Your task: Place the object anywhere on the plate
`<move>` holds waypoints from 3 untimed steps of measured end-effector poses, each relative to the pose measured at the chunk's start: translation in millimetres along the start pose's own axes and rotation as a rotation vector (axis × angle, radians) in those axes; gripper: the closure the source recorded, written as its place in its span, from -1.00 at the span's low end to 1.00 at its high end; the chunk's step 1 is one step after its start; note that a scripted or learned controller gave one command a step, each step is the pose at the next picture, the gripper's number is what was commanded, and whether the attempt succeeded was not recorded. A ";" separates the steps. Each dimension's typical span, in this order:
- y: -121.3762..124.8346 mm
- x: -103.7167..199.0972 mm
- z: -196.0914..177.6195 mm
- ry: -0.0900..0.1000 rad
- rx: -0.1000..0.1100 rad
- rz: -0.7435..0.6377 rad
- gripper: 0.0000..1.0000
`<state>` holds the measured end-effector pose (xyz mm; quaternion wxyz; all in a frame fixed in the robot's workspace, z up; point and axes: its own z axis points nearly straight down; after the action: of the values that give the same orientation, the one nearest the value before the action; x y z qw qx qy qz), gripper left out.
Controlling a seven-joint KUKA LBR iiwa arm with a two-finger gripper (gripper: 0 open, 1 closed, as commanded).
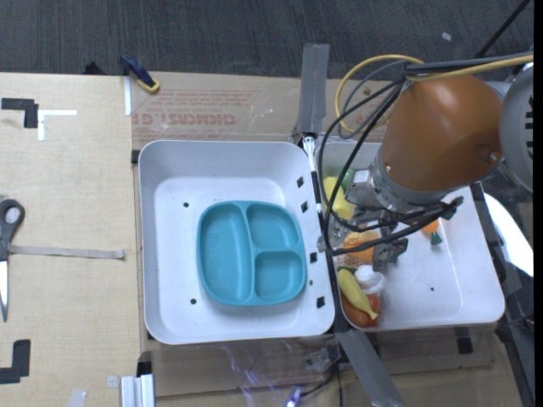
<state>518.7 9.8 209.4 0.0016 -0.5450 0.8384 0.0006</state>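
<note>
While the arm leans in over the right bin, its orange band and grey wrist cover the gripper from above, so I cannot tell from where I stand whether it is wide, narrow or closed on anything. Toy food lies heaped along the left wall of that bin: a yellow banana-like piece, a red piece beside it, a small white piece and an orange piece under the wrist; which of these is the object meant for the plate cannot be settled (the gripper sits nearest the orange and white ones). The teal plate, divided into three compartments, rests bare in the middle of the left bin, well apart from the heap. Likely failures, as I judge them: the pieces touch one another and crowd the bin wall, so a closing grip may catch two, nudge one aside, or strike the wall; the loose black cables draped below the wrist may snag on the divider between the bins during a carry. Hidden parts include the far left of the heap beneath the arm, and a yellow-green piece half covered by cables.
</note>
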 end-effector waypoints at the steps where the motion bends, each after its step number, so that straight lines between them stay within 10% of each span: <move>1: -1.3 -1.6 -9.1 -0.004 0.002 0.002 1.00; 2: -1.3 -1.5 -9.1 -0.004 0.002 0.002 -1.00; 3: -2.4 -3.1 -18.4 -0.007 0.005 0.004 1.00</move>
<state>522.1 11.6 227.8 0.0061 -0.5432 0.8396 0.0006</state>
